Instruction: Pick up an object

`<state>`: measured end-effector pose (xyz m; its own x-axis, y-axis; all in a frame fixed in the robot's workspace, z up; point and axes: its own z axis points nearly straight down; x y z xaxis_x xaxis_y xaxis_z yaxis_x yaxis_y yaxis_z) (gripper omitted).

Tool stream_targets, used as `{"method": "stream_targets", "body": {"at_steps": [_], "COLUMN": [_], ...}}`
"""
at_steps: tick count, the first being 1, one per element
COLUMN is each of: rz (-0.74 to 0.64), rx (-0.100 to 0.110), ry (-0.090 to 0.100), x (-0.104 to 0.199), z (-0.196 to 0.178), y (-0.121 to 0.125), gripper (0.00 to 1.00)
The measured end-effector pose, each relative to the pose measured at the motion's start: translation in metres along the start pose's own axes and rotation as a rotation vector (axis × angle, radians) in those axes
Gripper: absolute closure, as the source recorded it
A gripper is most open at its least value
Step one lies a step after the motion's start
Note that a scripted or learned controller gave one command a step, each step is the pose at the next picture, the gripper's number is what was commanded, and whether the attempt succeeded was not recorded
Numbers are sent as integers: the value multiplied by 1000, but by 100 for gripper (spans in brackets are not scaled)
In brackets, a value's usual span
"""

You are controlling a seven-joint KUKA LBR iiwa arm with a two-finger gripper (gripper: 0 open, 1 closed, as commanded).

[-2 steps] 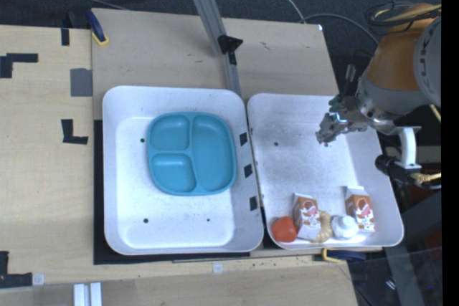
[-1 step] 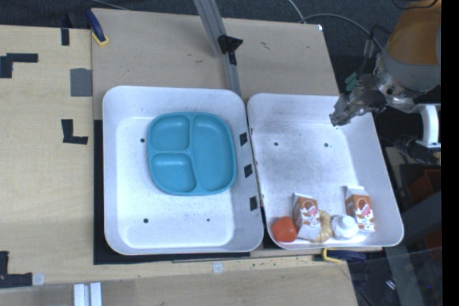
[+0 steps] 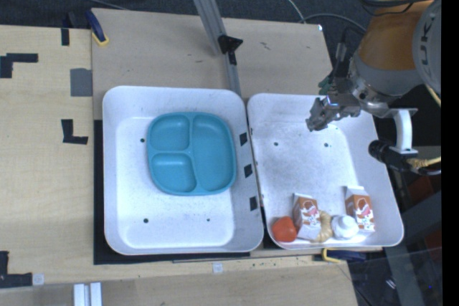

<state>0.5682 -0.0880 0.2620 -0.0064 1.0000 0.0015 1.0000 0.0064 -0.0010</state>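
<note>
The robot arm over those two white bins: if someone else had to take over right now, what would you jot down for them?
End effector: hovering over the upper part of the right bin, nothing seen between its tips; open or shut cannot be told.
Things: two small cartons, a red ball, a tan piece and a white cap-like item sit along the right bin's near edge. The blue divided plate lies in the left bin.
Done: nothing picked.
Left: move down to the cluster, grasp one item, lift.
</note>
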Motion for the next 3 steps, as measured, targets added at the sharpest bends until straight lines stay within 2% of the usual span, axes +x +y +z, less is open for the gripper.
{"method": "stream_targets", "body": {"at_steps": [1, 2, 3], "rz": [0, 0, -1], "rx": [2, 3, 3], "ry": [0, 0, 0], "x": [61, 115, 167], "z": [13, 27, 24], "y": [-16, -21, -45], "gripper": [100, 100, 100]}}
